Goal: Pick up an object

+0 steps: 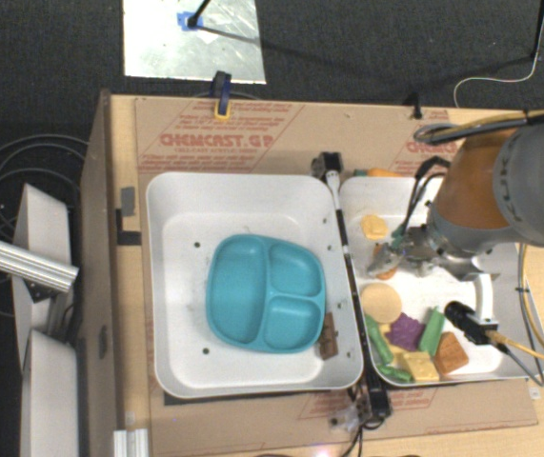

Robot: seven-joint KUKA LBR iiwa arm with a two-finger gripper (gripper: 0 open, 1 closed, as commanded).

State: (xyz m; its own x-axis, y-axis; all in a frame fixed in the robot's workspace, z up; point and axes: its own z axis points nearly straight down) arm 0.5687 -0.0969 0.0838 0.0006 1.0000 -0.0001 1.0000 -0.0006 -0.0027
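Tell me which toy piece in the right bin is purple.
The purple piece between the pale disc and the green stick; the rest are yellow, green or orange.

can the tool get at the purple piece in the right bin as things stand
Probably yes: the purple piece lies uncovered, near the tool, though green pieces crowd its sides.

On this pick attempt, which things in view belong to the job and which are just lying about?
In play: gripper, at the right bin; yellow piece, beige disc, purple piece.
Lying about: blue divided plate, brown piece, left bin.
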